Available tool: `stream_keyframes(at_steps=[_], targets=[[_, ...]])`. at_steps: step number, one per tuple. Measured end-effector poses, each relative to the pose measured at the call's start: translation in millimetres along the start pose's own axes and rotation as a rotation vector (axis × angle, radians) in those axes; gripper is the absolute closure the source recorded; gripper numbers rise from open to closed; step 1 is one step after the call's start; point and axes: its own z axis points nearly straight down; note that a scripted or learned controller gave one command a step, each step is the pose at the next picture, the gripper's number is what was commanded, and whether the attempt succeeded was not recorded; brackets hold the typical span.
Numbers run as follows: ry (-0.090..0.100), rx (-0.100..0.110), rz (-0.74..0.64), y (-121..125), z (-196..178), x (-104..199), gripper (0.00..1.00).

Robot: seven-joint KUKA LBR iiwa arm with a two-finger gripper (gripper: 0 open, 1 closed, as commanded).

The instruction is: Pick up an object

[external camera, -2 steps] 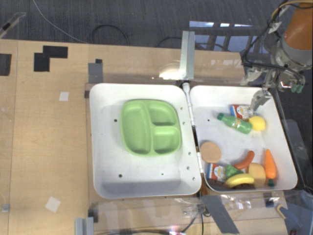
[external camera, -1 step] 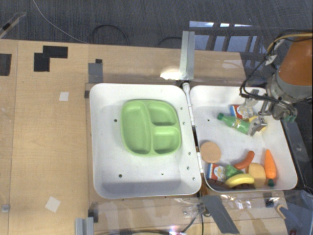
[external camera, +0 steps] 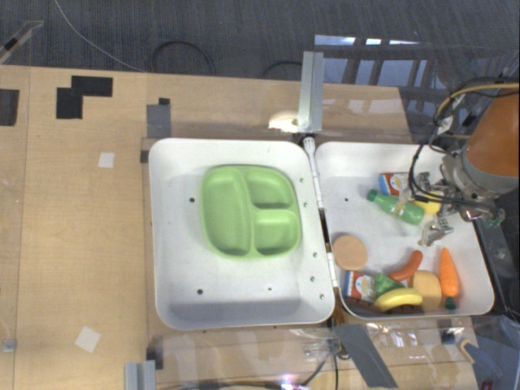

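While the gripper (external camera: 435, 232) hangs low in the right bin (external camera: 357, 165) beside the green bottle (external camera: 400, 206), nothing is lifted yet; finger spread: cannot tell.

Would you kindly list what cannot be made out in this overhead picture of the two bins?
- Claw, camera view: too small and dim to tell how its fingers stand.
- Carton in the right bin: partly behind the green bottle; print too small to read.
- Packet at the near wall: partly covered by the banana.
- Arm: cut off by the right edge.
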Motion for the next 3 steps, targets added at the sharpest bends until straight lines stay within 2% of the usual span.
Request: stream_keyframes(at_steps=[1,2,3], targets=[[0.015,-0.009,-0.098,8.6,23.7,54.5,0.0],[0.024,-0.015,0.083,93.1,26.1,45.3,0.0],[0.028,-0.009,0.193,-4.3,-55.5,12.4,0.0]])
